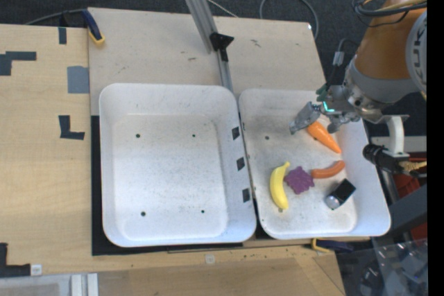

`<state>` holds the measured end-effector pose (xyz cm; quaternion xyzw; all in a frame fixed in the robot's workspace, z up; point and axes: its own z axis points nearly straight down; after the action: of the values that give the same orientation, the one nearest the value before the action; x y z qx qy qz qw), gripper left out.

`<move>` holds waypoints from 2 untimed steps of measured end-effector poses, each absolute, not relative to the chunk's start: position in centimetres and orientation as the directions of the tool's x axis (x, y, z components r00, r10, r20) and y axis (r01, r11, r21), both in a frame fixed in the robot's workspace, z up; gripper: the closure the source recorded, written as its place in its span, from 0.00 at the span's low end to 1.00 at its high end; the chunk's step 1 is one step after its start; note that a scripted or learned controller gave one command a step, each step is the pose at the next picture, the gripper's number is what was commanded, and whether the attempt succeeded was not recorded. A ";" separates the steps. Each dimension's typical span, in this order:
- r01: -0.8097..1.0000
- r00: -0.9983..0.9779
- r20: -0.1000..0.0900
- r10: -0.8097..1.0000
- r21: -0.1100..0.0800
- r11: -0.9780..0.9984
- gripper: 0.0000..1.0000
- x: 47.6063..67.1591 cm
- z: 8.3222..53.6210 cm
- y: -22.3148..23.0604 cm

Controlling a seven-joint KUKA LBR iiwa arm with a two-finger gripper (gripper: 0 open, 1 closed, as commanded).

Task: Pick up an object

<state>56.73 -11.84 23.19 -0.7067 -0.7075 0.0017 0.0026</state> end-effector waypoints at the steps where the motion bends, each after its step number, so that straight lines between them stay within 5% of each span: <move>1: 1.000 -0.002 0.000 1.000 -0.002 0.002 0.00 56.8 23.4 -11.8; 2: 1.000 -0.001 0.000 1.000 -0.006 0.001 0.00 56.4 19.0 -11.8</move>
<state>56.42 -11.83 19.04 -0.7068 -0.7074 0.0022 0.0021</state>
